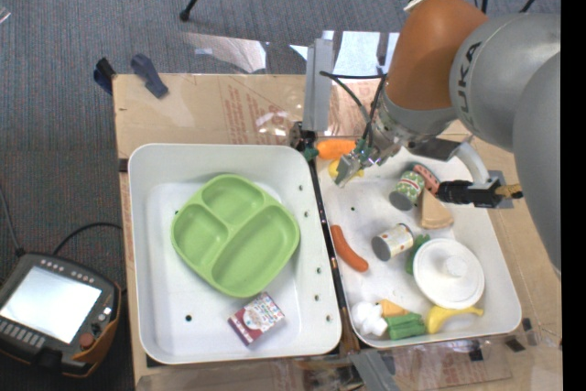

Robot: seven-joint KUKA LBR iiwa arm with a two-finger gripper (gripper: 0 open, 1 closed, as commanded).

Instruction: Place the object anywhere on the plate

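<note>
Orange carrot (336, 147) lies half-hidden behind the pincer (352, 165), whose grip I cannot tell.

The grey arm (513, 78) reaches in from the right (orange band uppermost), its hand (352, 165) pointing down-left.

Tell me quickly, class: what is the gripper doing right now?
Gripper: over the right bin's far-left corner, beside the carrot; open or closed cannot be told.

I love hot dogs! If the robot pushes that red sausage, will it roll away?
Probably a little. The sausage looks like a smooth, rounded toy lying flat on the right bin, so a sideways nudge could roll it. Its slight curve may make it wobble and stop soon. It seems stiff, likely plastic, and perhaps slippery.
</note>
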